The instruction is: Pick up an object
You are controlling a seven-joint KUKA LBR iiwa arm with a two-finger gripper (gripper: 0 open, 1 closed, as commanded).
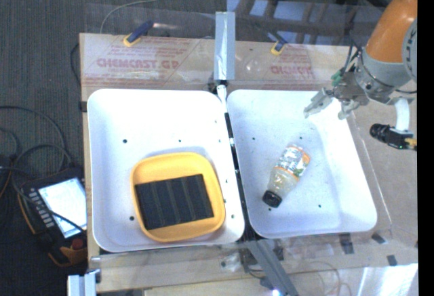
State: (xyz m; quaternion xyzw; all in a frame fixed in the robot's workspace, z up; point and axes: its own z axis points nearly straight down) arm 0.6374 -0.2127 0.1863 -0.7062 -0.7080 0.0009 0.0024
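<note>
Bottle [287, 175] lies on its side in the right bin [352, 220], a little toward that bin's near edge. It is clear plastic with a black cap pointing toward the lower left and a label in orange, white and green around its middle. Nothing touches it.

From my remote seat I see the arm reaching in from the right. Its gripper [331, 103] hangs over the far part of the right bin, well apart from the bottle. The two fingers are spread apart, with one pale fingertip [314, 108] pointing left toward the bin floor, and I see nothing between them. The orange band [394, 27] sits above the grey wrist at the upper right.

The left bin [108, 118] holds a yellow tray-like object [178, 196] with a dark ribbed panel on top, resting near the bin's front edge. The two bins sit side by side, touching along their inner rims.

On the floor to the left of the bench lies a handheld control pendant [54, 205] with a lit screen and a dark cable.
</note>
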